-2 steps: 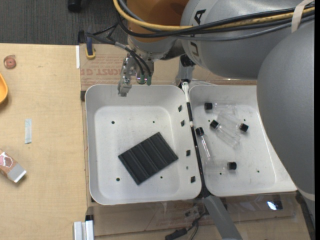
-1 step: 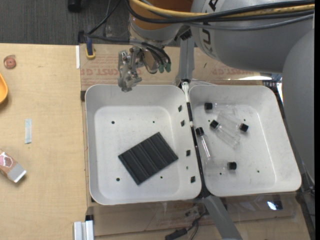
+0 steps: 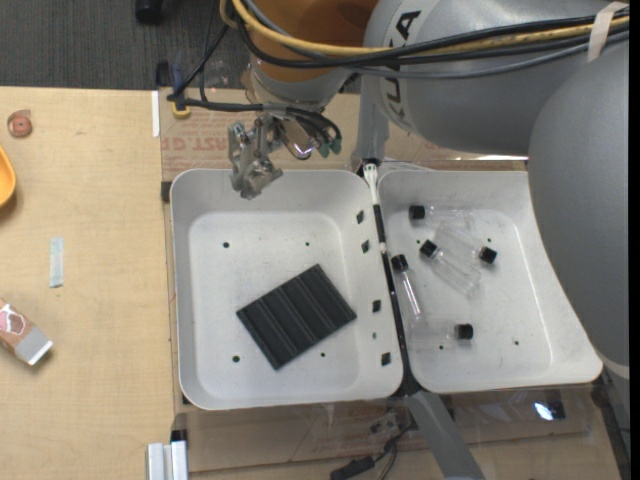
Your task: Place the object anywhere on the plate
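Dark ribbed plate (image 3: pixel 296 315) — flat, skewed — lies in the left bin (image 3: pixel 200 368).

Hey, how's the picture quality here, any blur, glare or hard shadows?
Camera view: even, soft lighting, faint shadows; the black plate in the left bin is sharp; the arm's big grey link looms close and soft; clear plastic pieces in the right bin barely stand out.

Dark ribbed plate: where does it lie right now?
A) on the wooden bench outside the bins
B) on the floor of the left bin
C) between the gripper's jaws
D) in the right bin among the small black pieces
B: the plate lies flat on the floor of the left bin, with the gripper up at that bin's far rim, apart from it.
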